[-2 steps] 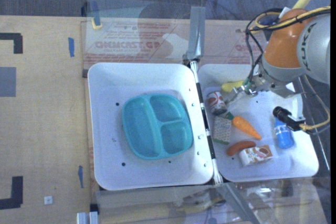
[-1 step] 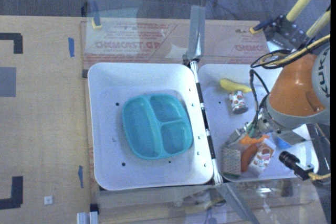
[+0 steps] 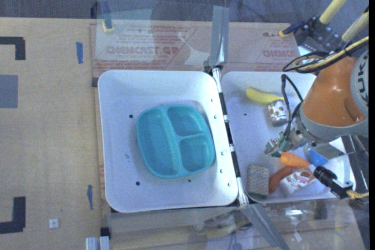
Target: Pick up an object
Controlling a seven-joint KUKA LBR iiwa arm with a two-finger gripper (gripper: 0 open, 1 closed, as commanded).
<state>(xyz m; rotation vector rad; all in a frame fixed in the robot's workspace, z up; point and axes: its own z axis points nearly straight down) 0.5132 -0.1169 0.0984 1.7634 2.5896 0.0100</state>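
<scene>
Two bins: shallow white plastic, side by side; left bin (image 3: 111, 126) carries a divided teal plastic plate (image 3: 174, 140).
Gripper (image 3: 275, 146): low in right bin (image 3: 237, 96) beside an orange carrot-shaped toy (image 3: 293, 159); grip state cannot be told.
Progress: nothing visibly lifted; pick not yet done.

The tabletop (image 3: 47, 143) looked like pale matt wood. Both white bins (image 3: 117, 91) appeared smooth plastic, as did the glossy teal divided plate (image 3: 176, 140). A banana (image 3: 261, 95) looked like smooth yellow plastic; a sponge (image 3: 257, 179) appeared rough.
</scene>
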